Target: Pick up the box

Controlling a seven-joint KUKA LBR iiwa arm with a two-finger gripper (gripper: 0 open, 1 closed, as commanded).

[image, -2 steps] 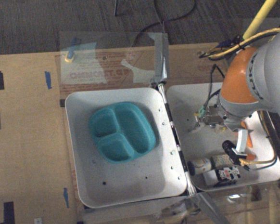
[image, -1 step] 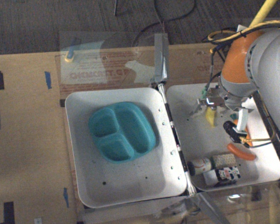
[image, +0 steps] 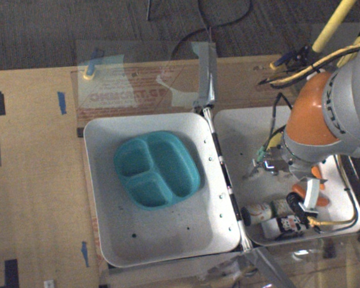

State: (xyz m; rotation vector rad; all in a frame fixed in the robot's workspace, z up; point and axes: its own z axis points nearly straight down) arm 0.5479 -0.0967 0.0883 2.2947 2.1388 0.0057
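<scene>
Box [image: 284, 225] by near wall of right bin [image: 241, 132], apart from pincer [image: 265, 164], its spread unclear.

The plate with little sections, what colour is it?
Teal, a blue-green. The plate shows best in the camera view, lying in the left bin.

I'm looking at a robotics lab; an arm [image: 318, 120] is leaning over a tape-marked bench [image: 35, 201]; cables [image: 225, 6] are trailing.

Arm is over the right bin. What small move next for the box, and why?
Probably shift the gripper toward the view's lower edge: the box lies by the right bin's lower wall, beside a small pale item, apart from the gripper.
</scene>
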